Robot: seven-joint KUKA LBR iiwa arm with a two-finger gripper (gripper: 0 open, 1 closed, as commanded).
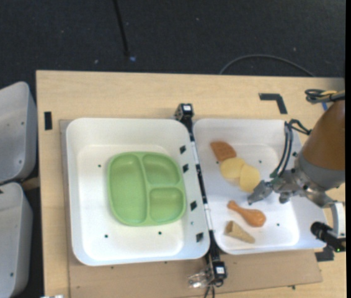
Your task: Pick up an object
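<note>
The right bin holds several food items: an orange-brown piece at the back, two pale yellow round pieces in the middle, an orange drumstick shape, and a tan wedge at the front. My gripper reaches in from the right, low over the bin, just right of the yellow pieces and above the drumstick. Nothing shows between its fingers.
The left bin carries a green divided plate. A hinged divider runs between the bins. The arm's orange band hangs over the right bin's right edge. Cables lie at the bench's back right.
</note>
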